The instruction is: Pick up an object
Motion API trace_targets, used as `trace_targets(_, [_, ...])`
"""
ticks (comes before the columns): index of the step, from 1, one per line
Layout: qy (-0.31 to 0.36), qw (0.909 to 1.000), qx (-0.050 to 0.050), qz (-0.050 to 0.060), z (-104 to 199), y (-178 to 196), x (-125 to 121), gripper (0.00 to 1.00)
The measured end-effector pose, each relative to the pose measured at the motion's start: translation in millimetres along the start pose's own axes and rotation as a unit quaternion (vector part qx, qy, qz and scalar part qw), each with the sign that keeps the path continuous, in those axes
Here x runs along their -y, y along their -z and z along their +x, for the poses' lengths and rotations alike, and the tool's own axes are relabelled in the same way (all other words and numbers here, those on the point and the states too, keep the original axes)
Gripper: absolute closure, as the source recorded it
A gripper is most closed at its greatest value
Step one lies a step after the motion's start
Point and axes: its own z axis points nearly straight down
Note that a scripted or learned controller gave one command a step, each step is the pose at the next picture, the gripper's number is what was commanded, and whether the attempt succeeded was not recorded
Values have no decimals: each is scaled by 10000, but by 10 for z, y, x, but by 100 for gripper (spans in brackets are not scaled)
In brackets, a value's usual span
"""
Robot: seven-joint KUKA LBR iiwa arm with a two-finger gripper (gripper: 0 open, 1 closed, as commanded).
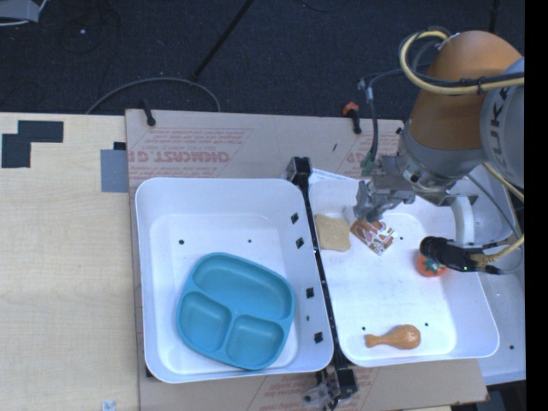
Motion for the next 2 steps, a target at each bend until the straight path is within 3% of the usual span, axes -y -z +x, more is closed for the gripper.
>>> trace_targets(2, [10,10000,-4,7,1125,-175,269,100])
